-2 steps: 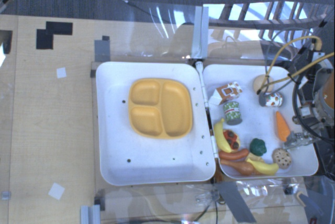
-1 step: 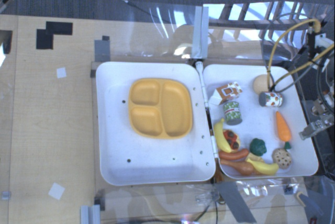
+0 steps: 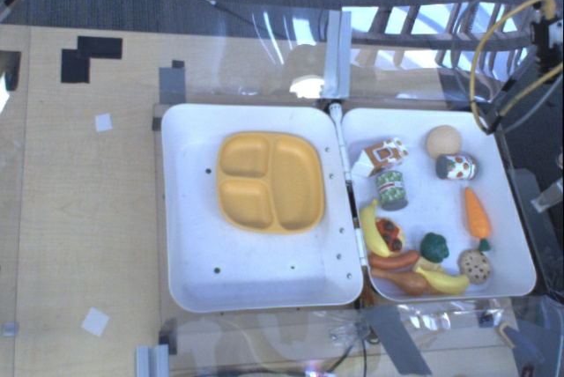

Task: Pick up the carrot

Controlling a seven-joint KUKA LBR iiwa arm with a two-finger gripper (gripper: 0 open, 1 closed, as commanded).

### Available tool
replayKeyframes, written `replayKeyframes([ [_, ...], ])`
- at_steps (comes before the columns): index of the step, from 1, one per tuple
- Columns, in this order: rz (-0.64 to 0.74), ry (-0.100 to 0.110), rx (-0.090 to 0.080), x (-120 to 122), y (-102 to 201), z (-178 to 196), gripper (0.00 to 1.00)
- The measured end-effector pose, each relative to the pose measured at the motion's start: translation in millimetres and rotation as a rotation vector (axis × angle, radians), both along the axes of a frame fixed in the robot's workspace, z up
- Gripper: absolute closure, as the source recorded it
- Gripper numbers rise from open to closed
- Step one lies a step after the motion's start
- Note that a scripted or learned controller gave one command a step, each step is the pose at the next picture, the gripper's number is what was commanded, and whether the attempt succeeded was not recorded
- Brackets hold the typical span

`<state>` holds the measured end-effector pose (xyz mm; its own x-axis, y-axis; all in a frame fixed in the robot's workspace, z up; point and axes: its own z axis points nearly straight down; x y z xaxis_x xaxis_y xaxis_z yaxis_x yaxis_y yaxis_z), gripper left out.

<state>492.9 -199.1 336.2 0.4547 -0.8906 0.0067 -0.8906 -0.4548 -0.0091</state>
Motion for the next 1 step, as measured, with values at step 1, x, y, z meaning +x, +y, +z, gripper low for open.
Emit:
replayKeyframes([
  [1, 0.394, 0.011, 0.004, 1.2, 20.6, -97.3, 1.0],
])
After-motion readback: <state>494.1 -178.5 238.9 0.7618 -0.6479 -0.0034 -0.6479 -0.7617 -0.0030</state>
